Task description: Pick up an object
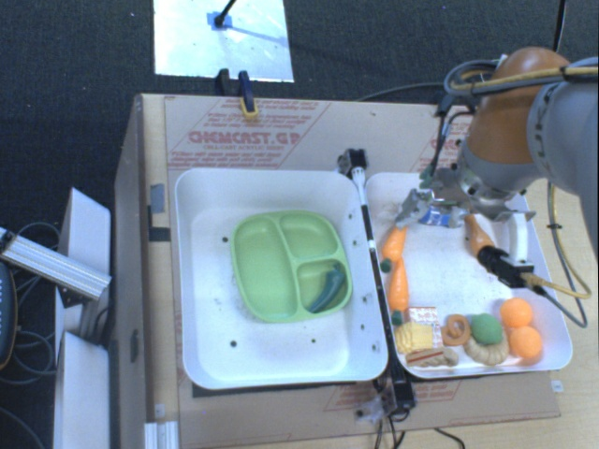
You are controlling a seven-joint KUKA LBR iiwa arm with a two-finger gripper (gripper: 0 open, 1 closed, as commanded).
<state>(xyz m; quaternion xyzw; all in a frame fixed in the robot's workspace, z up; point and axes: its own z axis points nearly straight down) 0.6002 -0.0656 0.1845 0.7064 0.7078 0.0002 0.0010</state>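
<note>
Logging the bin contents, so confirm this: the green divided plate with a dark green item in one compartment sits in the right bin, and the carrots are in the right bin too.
One thing is wrong. The camera view shows the green divided plate, with the dark green item in its compartment, in the left bin, not the right. The carrots are indeed in the right bin.

A green divided plate (285, 265) lies in the middle of the left white bin (211, 344), with a dark green pod-shaped item (328, 290) in its small compartment nearest the right white bin (440, 269). The table (271, 138) bears red lettering along its far edge, where a yellow-and-black clamp (245, 94) sits. Beyond the table, a shiny sheet (220, 24) lies on dark carpet.
</note>
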